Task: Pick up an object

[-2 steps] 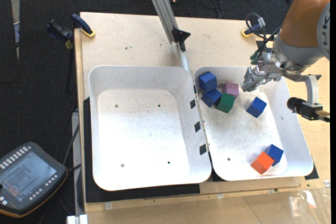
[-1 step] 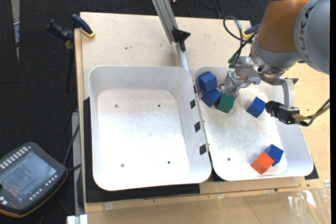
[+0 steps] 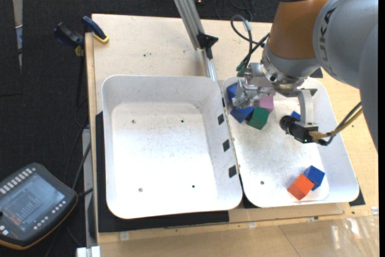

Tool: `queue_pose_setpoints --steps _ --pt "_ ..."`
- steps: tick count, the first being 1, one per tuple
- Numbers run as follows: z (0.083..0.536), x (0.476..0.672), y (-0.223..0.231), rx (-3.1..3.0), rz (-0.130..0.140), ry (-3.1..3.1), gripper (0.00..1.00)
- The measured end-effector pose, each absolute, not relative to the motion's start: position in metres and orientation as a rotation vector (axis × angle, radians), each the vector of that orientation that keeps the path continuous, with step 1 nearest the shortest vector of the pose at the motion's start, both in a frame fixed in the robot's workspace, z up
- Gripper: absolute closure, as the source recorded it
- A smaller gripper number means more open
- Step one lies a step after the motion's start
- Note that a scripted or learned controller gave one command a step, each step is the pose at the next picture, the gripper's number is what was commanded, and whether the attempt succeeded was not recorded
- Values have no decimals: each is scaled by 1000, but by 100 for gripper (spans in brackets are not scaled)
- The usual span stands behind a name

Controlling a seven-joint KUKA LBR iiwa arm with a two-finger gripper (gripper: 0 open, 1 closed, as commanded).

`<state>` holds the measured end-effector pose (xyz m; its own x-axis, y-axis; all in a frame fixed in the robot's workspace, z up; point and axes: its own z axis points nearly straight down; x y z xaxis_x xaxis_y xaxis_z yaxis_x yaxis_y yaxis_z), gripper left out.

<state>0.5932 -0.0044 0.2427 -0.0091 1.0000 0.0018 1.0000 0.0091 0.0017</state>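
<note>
My gripper (image 3: 251,95) hangs low over the back left corner of the right bin (image 3: 274,180), right above a tight cluster of blocks. That cluster holds a blue block (image 3: 240,112), a green block (image 3: 258,120) and a pink block (image 3: 264,103). The arm's wrist covers the fingers, so their state is hidden, and I see nothing clearly held. Near the bin's front right corner an orange block (image 3: 300,186) lies touching another blue block (image 3: 314,176). A small blue piece (image 3: 295,115) peeks out by the wrist's black camera mount.
The left bin (image 3: 120,93) lies beside the right one, their rims meeting mid-bench. A slanted metal pole (image 3: 183,0) rises behind the bins. A blue and yellow clamp (image 3: 90,30) grips the bench's back left edge. A teach pendant (image 3: 27,204) rests at the lower left.
</note>
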Motion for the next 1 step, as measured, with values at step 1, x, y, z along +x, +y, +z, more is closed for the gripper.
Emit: queue_pose_setpoints --steps 1 --pt "248 590 56 -2211 -4 -2230 100"
